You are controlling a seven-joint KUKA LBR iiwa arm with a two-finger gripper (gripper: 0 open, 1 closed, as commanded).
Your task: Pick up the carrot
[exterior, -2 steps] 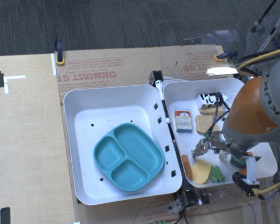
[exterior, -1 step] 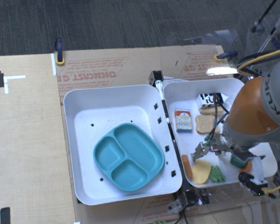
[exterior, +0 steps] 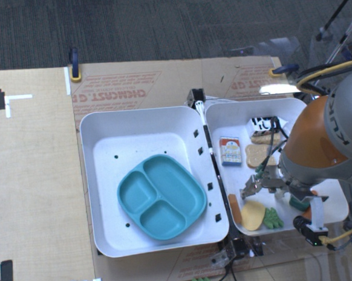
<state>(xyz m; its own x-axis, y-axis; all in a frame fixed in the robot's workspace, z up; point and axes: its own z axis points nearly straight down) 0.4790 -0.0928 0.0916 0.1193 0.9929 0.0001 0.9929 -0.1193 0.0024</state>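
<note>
The carrot [exterior: 234, 207] lies lengthwise against the left wall of the right bin [exterior: 234, 111], just beside a yellow food piece [exterior: 253, 214], which limits approach to a descent from above. The claw [exterior: 254, 187] hangs near it, apart from it, fingers spread and grasping nothing. The left bin [exterior: 100, 173] holds a teal divided plate [exterior: 161, 196].

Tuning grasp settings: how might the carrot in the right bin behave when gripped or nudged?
The carrot looks like a smooth, slim toy piece, so probably stiff and light. Its rounded length suggests it could roll or slip. It lies close to the bin wall beside a yellow piece, so finger room looks tight.
</note>
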